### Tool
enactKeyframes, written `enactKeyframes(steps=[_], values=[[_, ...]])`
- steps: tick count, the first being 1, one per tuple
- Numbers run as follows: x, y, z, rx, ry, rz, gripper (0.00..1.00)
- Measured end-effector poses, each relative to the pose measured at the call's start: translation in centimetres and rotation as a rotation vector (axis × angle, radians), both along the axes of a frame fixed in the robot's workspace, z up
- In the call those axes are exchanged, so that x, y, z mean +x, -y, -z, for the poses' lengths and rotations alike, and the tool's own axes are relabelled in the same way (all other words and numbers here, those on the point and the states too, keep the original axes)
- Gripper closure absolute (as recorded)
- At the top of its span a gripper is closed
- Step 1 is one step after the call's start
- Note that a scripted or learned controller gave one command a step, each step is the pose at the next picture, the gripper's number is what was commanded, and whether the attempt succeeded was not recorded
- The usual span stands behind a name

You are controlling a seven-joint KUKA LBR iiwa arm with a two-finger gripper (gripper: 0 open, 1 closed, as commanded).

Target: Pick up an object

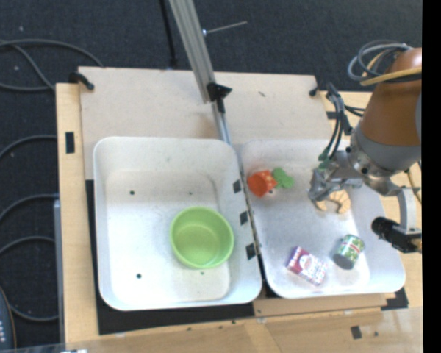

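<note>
One tan object [332, 201] under the fingers [323, 190] (grip impossible to tell), plus one green bowl [201, 237], one can [348, 251].

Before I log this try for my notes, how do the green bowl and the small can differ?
The green bowl sits in the left bin; the small can lies in the right bin. The bowl is much larger. The bowl stands upright, mouth open; the can lies tilted. Both show green.

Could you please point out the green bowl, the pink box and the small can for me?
green bowl [201, 236], camera view, on its inside bottom.
pink box [306, 265], camera view, on its top face.
small can [348, 251], camera view, on its side.
</note>
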State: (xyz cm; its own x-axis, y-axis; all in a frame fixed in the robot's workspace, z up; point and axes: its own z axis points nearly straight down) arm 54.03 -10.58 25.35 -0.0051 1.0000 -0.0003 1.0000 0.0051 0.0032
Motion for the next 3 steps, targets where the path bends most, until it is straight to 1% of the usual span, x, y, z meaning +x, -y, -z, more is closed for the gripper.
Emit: enactKeyframes(steps=[1,2,3], values=[[1.7,-5.0,-0.8,0.001,-0.001,-0.003,1.00],[3.9,-8.9,-0.2,0.001,-0.002,-0.002,1.00],[5.6,-14.7,0.9,0.000,-0.002,-0.002,1.00]])
